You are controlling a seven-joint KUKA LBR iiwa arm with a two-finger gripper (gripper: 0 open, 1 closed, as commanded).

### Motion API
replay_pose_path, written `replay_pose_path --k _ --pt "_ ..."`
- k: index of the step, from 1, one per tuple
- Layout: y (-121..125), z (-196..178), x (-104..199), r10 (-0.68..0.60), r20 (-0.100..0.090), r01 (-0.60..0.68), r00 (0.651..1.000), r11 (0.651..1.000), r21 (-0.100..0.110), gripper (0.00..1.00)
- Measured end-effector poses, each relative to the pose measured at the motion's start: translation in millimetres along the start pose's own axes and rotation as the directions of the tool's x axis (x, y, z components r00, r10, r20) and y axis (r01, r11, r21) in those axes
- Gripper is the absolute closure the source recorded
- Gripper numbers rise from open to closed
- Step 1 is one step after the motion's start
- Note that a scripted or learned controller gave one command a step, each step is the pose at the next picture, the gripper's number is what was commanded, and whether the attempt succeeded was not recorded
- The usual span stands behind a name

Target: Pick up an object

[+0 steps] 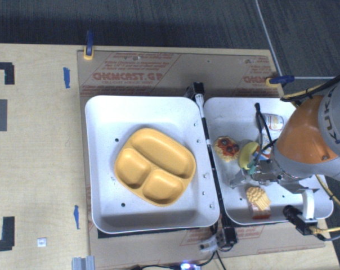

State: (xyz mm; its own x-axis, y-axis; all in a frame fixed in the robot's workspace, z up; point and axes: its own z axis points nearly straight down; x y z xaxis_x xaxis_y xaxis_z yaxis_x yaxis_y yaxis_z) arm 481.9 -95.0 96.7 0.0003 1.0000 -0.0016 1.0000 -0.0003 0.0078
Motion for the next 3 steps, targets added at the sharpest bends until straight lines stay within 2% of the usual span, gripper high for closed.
replay_pose_path --k 1,2,3 --pt "-2 11 -1 -0.001 -0.003 0.001 1.000 1.000 0.007 0.00" --pt "0 0 -1 0.000 0.000 0.000 1.000 1.000 0.000 1.00" --pt "0 0 -1 0.000 0.000 0.000 1.000 1.000 0.000 0.00"
